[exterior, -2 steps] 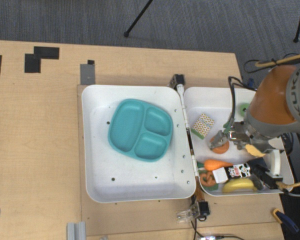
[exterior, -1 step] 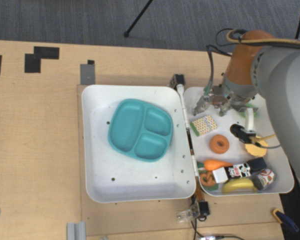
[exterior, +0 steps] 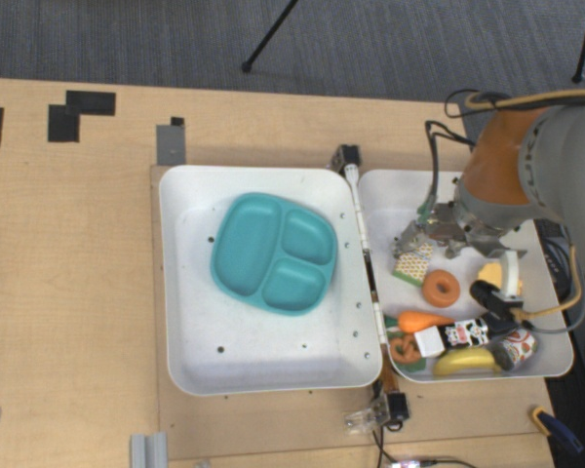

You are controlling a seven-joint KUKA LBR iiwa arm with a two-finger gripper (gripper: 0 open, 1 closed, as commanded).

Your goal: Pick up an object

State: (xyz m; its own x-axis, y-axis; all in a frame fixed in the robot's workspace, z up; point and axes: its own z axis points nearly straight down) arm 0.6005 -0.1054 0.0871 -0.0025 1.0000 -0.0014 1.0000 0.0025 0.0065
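I have the gripper [exterior: 419, 234] down in the right bin [exterior: 558, 361], near the middle of its left half, with the arm [exterior: 526, 164] coming in over the bin's far right corner. Its tip sits right above a small patterned packet [exterior: 413, 261] that lies just beside the bin's left wall. I take that as the likeliest target: it looks flat, light and soft, so I would pinch it across a narrow edge, since a flat sheet gives fingers little to bite. Close by toward the near side lies an orange ring [exterior: 441, 288], stiff-looking and probably light, graspable across its rim. A carrot [exterior: 424, 321] and a banana [exterior: 465, 361] lie along the near edge; both are rounded and may roll. I cannot tell how the jaws stand, nor whether anything sits between them. The left bin [exterior: 180, 359] carries a teal tray [exterior: 273, 252].
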